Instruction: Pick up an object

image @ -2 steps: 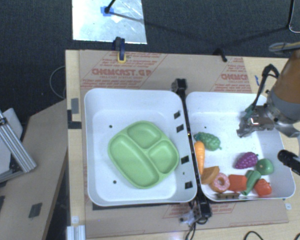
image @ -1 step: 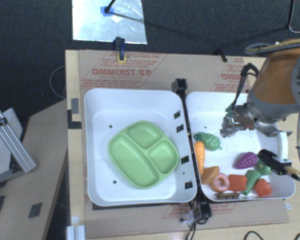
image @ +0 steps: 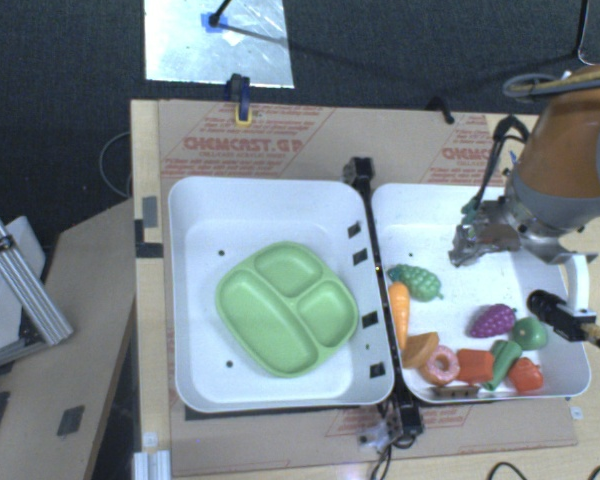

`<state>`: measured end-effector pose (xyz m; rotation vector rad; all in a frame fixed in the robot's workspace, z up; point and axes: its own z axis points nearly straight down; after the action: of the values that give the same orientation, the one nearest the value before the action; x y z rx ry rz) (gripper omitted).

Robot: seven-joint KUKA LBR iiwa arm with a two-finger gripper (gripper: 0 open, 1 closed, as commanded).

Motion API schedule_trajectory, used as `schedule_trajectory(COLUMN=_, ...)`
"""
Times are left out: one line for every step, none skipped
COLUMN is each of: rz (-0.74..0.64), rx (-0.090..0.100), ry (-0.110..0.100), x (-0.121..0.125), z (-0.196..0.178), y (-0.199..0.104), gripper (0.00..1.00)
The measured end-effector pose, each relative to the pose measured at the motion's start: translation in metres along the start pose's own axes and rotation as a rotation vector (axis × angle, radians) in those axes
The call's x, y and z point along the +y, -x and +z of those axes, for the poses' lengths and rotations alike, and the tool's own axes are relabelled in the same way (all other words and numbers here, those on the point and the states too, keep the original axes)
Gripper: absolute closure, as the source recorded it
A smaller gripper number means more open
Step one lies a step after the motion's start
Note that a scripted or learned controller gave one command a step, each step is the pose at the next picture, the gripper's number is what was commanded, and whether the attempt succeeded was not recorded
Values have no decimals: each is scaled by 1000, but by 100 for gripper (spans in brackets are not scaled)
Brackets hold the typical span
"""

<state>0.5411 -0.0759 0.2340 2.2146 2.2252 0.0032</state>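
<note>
Two shallow white bins side by side: left bin [image: 195, 268] holding a pale green divided plastic plate [image: 285, 308]; right bin [image: 420, 223] holding toy food along its near half: orange carrot [image: 399, 310], green leafy vegetable [image: 416, 281], purple grape bunch [image: 492, 319], pink doughnut [image: 441, 366], red pepper [image: 526, 374]. Grey two-finger gripper [image: 467, 249] above the right bin's far half, apart from the toys, nothing between its tips; spread or pressed together, cannot tell.

The arm [image: 570, 158] is running off the right edge so its upper links are being cut away, its wrist is covering the far right corner of the right bin [image: 430, 218], and the gripper [image: 467, 250] is showing too blurred to read its fingers.
</note>
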Motion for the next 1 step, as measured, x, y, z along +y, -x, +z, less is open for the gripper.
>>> schedule_trajectory(rz=3, rx=0, ry=-2, x=-10, z=3, y=4, gripper=100)
